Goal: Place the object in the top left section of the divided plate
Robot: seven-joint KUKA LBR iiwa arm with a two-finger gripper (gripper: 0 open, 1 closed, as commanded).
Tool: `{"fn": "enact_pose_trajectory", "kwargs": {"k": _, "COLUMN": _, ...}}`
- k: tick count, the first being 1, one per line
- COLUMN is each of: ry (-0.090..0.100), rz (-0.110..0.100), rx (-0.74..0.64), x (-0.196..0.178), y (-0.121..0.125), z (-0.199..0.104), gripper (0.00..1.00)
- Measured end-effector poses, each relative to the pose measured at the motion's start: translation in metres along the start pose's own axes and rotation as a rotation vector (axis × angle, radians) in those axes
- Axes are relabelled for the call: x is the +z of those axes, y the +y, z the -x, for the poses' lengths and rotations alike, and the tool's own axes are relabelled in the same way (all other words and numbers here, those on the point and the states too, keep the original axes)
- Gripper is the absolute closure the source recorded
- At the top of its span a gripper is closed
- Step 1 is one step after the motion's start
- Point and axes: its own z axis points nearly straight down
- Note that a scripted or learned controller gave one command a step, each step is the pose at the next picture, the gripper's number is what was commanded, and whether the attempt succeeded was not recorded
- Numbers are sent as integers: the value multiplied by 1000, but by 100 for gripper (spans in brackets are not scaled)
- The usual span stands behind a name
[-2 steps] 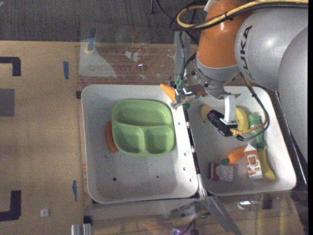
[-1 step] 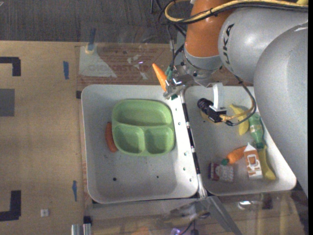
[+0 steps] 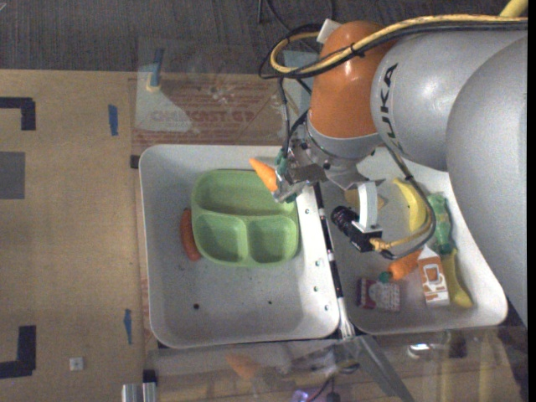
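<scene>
Grey robot arm (image 3: 452, 99) carries a small orange wedge-shaped piece (image 3: 263, 172), clenched in its fingers (image 3: 283, 177), over the green divided plastic plate's (image 3: 243, 224) top-right rim; next, travel toward the top-left section.

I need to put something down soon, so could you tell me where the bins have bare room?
Left bin: bare floor between the green divided plate and the near rim. Right bin: crowded with banana, packets and the arm.

Wooden bench (image 3: 67, 249) with blue tape marks (image 3: 113, 120) and black corner marks (image 3: 21, 111) carries two white bins touching side by side: the left bin (image 3: 226, 308) and the right bin (image 3: 469, 300).
</scene>
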Motion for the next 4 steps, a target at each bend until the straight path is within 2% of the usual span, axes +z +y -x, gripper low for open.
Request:
{"fn": "enact_pose_trajectory", "kwargs": {"k": 1, "ry": 1, "rz": -2, "rx": 134, "x": -14, "y": -22, "z": -35, "gripper": 100}}
{"fn": "enact_pose_trajectory", "kwargs": {"k": 2, "ry": -1, "rz": 1, "rx": 110, "x": -70, "y": -37, "z": -38, "gripper": 100}}
{"fn": "enact_pose_trajectory", "kwargs": {"k": 3, "ry": -1, "rz": 1, "rx": 50, "x": -113, "y": -24, "z": -81, "gripper": 100}}
{"fn": "enact_pose_trajectory", "kwargs": {"k": 4, "ry": -1, "rz": -2, "rx": 56, "x": -53, "y": -23, "z": 2, "gripper": 100}}
